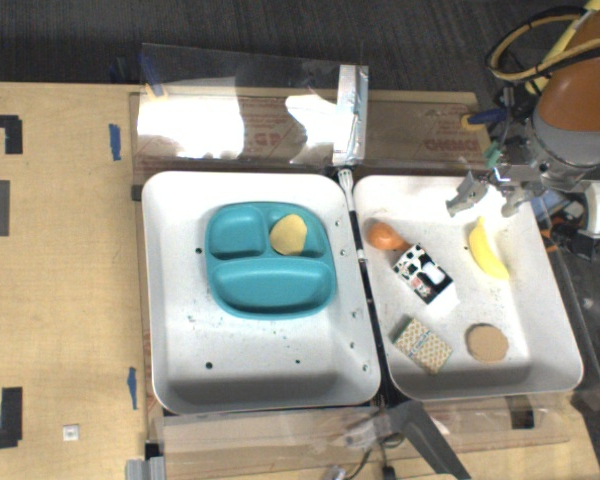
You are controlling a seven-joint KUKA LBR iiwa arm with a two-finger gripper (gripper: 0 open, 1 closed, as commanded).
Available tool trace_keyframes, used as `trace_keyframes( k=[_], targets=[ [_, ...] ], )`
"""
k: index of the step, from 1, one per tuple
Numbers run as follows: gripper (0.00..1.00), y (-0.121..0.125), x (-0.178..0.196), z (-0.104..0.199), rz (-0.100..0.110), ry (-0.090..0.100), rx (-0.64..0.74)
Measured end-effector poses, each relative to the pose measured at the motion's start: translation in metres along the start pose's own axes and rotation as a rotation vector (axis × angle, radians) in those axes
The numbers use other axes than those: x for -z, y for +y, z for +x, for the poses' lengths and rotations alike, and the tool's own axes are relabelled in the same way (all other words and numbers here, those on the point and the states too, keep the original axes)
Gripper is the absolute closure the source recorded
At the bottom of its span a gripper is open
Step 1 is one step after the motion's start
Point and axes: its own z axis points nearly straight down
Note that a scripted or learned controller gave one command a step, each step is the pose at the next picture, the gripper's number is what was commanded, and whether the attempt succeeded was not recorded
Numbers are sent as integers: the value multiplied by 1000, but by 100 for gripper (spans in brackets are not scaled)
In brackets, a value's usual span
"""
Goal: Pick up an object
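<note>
My gripper (pixel 489 198) hangs over the far right part of the right bin (pixel 555 368), open, its two fingers spread with nothing between them. A yellow banana (pixel 487 250) lies just below it in the bin. An orange rounded object (pixel 385 236) rests by the bin's left wall. Beside it sits a black-and-white patterned box (pixel 422 273). Nearer the front are a small checked box (pixel 421 345) and a round brown disc (pixel 487 343).
The left bin (pixel 170 348) bears a teal divided plate (pixel 265 278) with a yellow rounded item (pixel 288 234) in its upper right compartment. A clear plastic sheet (pixel 250 118) stands behind the bins. Yellow cables (pixel 540 38) loop above the arm at the right.
</note>
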Motion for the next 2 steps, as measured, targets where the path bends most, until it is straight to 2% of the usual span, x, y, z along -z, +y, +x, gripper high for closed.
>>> trace_keyframes(
  k=[1,2],
  targets=[
    [0,14,-68,-30,5,0,-291],
    [0,8,-72,-25,3,0,-416]
  ],
)
